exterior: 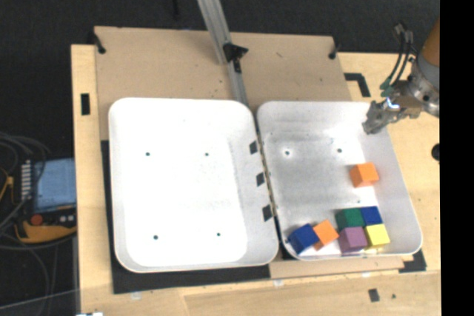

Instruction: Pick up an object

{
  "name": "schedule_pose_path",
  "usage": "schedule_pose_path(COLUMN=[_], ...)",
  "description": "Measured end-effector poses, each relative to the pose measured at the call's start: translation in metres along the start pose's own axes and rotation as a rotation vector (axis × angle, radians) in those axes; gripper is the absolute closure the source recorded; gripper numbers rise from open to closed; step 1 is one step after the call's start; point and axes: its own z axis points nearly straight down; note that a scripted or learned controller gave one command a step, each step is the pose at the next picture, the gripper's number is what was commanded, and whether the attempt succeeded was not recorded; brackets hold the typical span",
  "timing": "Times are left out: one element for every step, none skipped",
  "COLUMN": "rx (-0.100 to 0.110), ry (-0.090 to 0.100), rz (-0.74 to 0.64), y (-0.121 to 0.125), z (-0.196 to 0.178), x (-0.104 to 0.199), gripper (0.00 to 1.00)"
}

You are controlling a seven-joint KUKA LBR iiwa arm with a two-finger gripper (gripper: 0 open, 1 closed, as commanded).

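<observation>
The arm (426, 78) reaches in over the right bin's (311, 137) far right corner, gripper (375, 118) above the rim; its grip state is unclear. Blocks (348, 229) cluster in the bin's near corner.

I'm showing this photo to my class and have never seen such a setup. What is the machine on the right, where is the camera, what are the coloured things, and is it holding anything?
The camera hangs above a bench and looks down at a slant. On the bench lie two shallow white trays: the left bin and the right bin. From the right a robot arm reaches in; its claw hovers over the right bin's far right corner, and nothing shows between its fingers. In that bin lie small blocks: one orange block alone, and a cluster at the near edge, blue, orange, green, blue, purple and yellow. The arm's job is to pick one up.
</observation>
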Motion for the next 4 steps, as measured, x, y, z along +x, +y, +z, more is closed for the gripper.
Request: schedule_pose_path(rx=[0.001, 0.005, 0.006, 0.002], ry=[0.000, 0.002, 0.002, 0.002], rz=[0.000, 0.000, 0.004, 0.000], y=[0.019, 0.032, 0.042, 0.058], z=[-0.006, 0.003, 0.018, 0.011], x=[0.051, 0.112, 0.160, 0.210], gripper=[1.00, 1.00, 1.00, 1.00])
